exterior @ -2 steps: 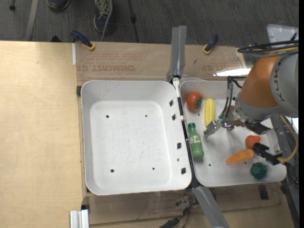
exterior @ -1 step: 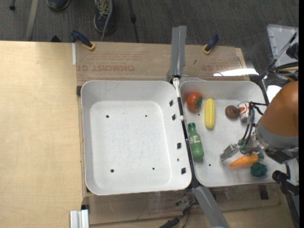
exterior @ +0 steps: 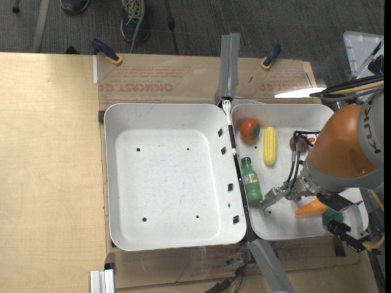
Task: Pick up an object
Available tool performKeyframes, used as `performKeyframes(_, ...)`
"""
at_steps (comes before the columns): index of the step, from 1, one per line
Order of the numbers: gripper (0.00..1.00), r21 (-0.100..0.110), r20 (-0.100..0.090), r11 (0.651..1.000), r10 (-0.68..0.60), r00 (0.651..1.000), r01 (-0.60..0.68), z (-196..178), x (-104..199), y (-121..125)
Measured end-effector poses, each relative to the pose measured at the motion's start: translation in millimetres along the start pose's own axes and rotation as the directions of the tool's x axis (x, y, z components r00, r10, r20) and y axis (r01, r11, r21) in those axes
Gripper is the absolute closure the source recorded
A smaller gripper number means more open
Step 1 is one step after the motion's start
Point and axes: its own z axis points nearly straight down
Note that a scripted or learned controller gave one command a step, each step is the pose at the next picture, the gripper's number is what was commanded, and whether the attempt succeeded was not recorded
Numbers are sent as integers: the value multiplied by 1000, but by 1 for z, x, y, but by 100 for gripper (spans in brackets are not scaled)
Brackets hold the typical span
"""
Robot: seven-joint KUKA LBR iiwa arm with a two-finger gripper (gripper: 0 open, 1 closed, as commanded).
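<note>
Green bottle under approach, right bin, left wall.

The green bottle (exterior: 251,180), capped, labelled, is lying lengthwise against the right bin (exterior: 278,232)'s left wall, nearer than the tomato (exterior: 248,129) and corn cob (exterior: 269,145). My gripper (exterior: 273,197) is hovering just right of its near end, fingers slightly parted, holding nothing. I am judging a square straddle across the bottle's body advisable, clear of the wall.

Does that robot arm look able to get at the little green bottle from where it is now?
Probably yes. The green bottle lies in the right bin against its left wall, top side uncovered, and the gripper sits just beside it. The wall close by may make closing around it awkward.
</note>
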Motion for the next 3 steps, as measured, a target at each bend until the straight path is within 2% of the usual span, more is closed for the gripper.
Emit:
performKeyframes(1, 0, 0, 2, 963, 269, 963, -269, 0, -33, 81)
performKeyframes(2, 0, -1, 3, 960, 281, 960, -281, -1, -48, 175)
performKeyframes(3, 0, 0, 2, 945, 327, 945, -327, -1, -31, 112)
